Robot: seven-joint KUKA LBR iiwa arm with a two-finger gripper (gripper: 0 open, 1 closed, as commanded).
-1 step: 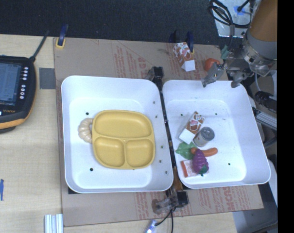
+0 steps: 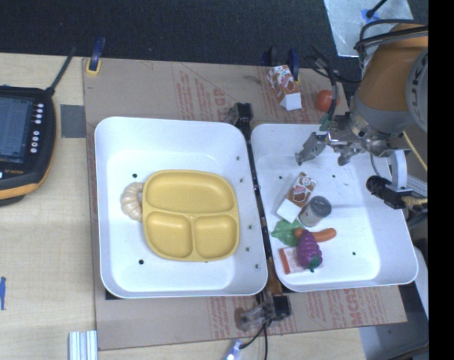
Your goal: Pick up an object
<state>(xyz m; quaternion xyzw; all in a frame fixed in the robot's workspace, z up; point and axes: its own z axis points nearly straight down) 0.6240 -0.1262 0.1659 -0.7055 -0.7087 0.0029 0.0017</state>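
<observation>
The left bin (image 2: 114, 201) holds a yellow divided tray (image 2: 189, 214) with a pale ridged pastry (image 2: 130, 200) tucked against its left edge. In the right bin (image 2: 377, 246) a cluster sits near the front-left: a green leafy piece (image 2: 284, 232), a purple grape bunch (image 2: 310, 249) on an orange packet (image 2: 289, 260), an orange carrot-like piece (image 2: 323, 235), a grey can (image 2: 314, 210) and a small carton (image 2: 301, 190) lying tilted just behind it. The gripper (image 2: 329, 149) hangs over the bin's rear part, well apart from that cluster, its two fingers spread wide with nothing between them, and a second small carton (image 2: 284, 85) and a red ball (image 2: 326, 98) lie outside the bins on the brown board (image 2: 174, 88).
</observation>
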